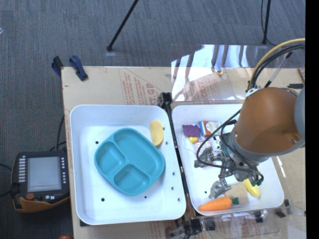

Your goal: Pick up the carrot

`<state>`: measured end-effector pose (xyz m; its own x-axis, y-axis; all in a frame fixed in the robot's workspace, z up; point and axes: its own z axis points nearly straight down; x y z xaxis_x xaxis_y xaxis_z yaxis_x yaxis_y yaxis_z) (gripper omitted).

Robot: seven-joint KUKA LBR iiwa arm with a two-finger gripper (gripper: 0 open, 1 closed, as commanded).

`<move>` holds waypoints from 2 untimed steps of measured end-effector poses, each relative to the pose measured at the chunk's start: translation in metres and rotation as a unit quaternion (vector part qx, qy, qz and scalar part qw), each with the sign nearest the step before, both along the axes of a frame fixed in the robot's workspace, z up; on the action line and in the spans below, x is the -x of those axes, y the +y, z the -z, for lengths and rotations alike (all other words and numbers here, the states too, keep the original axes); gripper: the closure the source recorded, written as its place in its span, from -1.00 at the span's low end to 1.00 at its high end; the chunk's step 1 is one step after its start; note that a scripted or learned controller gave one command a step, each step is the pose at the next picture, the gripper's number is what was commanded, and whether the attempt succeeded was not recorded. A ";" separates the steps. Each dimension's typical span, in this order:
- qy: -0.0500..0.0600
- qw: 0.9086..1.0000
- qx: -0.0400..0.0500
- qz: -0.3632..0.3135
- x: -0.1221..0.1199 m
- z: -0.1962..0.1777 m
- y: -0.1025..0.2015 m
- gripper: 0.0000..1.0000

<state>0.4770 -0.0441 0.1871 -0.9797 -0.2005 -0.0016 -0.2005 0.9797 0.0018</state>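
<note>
The carrot (218,204) is orange with a green top and lies along the front edge of the right bin (189,118). My gripper (220,187) hangs just above and behind it, at the carrot's middle. Nothing shows between the gripper and the carrot, and they look slightly apart. The arm's orange band and grey wrist cover the right part of the bin.
A yellow piece (251,188) lies to the right of the carrot. A purple item (190,130) and a small colourful packet (208,127) sit at the right bin's back. The left bin (79,183) holds a blue divided plate (129,161) and a yellow item (156,132).
</note>
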 end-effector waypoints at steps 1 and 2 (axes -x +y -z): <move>0.005 1.000 -0.001 0.011 -0.040 0.102 -0.041 -1.00; -0.002 0.999 0.000 -0.048 -0.113 0.099 -0.042 -1.00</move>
<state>0.5903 -0.0862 0.0881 -0.9561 -0.2929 -0.0047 -0.2929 0.9561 0.0008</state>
